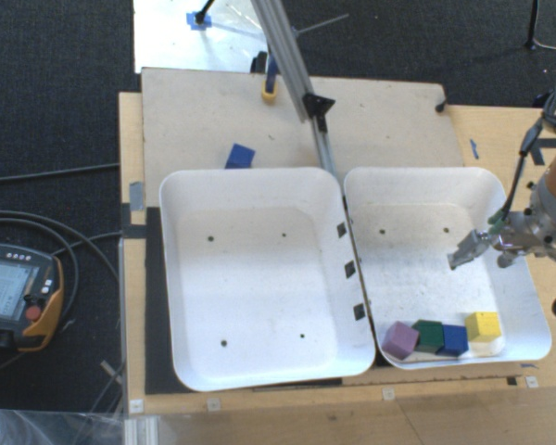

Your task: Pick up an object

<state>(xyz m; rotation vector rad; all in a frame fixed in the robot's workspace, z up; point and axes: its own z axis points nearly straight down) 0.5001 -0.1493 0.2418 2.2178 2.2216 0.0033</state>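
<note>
Far left, off the bench: pendant [14, 290] on dark floor, cables trailing. On the board beyond the bins: small blue block [240, 157], lying loose. Left bin [181, 202]: bare white floor, a few dark dots. Metal pole [287, 49] slanting down to the seam between bins. Right bin [417, 185]: along its near wall, a row of cubes touching or nearly so, namely purple [400, 338], green [429, 334], blue [454, 340], yellow [483, 326]. Above that bin's right side, well apart from the cubes: gripper [486, 246], fingers spread, nothing between them.
</note>
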